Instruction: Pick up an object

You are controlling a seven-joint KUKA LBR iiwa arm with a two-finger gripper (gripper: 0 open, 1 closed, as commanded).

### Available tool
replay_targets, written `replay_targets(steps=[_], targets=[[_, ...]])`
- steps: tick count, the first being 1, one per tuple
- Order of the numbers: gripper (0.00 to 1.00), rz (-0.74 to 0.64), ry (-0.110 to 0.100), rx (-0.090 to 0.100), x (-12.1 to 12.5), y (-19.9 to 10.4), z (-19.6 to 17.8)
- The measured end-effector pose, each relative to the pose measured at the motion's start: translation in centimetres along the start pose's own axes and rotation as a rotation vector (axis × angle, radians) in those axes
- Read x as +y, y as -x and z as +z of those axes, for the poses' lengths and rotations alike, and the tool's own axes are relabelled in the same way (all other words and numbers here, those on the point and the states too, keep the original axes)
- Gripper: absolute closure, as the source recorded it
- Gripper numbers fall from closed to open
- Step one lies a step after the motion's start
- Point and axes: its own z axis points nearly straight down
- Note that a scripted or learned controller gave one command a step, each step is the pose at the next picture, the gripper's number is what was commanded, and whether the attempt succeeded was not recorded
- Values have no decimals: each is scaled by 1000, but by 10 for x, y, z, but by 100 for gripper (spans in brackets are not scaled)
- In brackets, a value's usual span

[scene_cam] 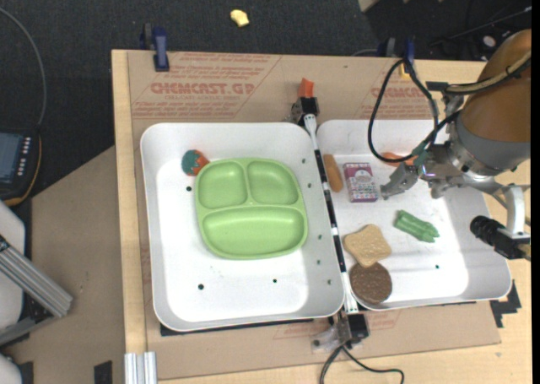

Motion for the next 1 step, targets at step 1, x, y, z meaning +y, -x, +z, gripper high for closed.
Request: replay_targets(steps=[1], targets=[[0,0,-5,2,35,4,108]])
